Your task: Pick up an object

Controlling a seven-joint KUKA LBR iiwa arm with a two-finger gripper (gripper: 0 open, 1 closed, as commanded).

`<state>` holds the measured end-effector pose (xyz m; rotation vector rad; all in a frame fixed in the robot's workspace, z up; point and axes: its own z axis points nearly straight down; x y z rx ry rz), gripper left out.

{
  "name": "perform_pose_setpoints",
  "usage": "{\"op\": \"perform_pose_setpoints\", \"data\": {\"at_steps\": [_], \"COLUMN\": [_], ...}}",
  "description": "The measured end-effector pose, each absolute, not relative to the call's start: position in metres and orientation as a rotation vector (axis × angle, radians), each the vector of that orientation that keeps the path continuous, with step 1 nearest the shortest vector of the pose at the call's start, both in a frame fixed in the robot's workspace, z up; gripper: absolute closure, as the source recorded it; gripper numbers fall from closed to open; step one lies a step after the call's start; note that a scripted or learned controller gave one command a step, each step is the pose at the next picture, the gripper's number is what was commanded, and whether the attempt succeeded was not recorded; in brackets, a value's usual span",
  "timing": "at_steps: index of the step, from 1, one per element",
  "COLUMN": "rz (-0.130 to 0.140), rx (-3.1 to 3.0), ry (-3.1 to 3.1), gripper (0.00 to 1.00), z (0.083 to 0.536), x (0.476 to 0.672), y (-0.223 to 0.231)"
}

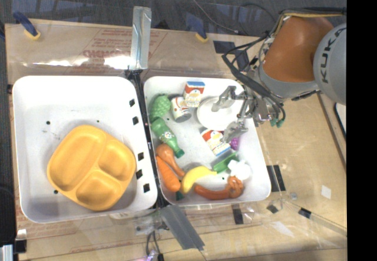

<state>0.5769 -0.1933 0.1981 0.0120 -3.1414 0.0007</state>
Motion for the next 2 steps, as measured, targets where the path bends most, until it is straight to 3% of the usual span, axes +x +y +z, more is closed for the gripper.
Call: {"op": "perform_pose_setpoints", "data": {"at_steps": [1, 2], "rz": [0.000, 0.000], "rx": [0.136, -0.082], "ry": [-3.141, -3.145], "gripper": [0.00, 0.00], "z": [0.092, 0.094], "x": [0.591, 0.521], "y": [-0.198, -0.209]}}
